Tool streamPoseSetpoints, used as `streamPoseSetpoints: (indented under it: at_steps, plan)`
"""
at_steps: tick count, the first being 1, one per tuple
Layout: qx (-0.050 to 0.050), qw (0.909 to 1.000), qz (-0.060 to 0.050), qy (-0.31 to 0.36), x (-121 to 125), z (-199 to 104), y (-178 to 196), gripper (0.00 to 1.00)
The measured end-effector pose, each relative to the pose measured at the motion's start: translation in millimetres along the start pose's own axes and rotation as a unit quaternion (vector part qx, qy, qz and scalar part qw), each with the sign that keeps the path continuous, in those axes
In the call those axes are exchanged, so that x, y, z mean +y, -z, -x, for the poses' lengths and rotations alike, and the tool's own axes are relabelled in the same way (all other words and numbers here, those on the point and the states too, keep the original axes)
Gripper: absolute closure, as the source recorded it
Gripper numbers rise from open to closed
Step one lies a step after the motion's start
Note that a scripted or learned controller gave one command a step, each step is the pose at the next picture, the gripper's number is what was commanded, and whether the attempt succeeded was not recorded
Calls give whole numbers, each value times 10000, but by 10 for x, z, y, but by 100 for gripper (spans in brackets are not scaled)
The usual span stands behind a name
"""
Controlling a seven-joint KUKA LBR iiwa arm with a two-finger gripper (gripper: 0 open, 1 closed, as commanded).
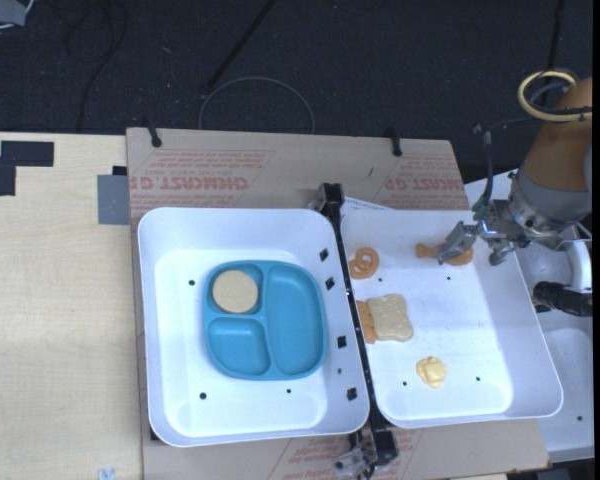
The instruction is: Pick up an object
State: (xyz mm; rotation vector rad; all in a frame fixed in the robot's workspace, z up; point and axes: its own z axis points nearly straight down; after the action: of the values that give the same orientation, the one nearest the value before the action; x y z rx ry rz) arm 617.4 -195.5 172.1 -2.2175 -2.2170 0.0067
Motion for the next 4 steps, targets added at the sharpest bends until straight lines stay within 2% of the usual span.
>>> streamPoseSetpoints:
  at_steps: [1, 2, 3, 4]
  plan:
    - [5, 10000, -5, 1, -79, -27, -617, 0]
    - [-3, 10000, 19, -4, -65, -14, -477, 100]
    - [-13, 10000, 58, 7, 12, -12, 135, 100]
    - [-8, 10000, 42, 7, 13, -1, 339, 100]
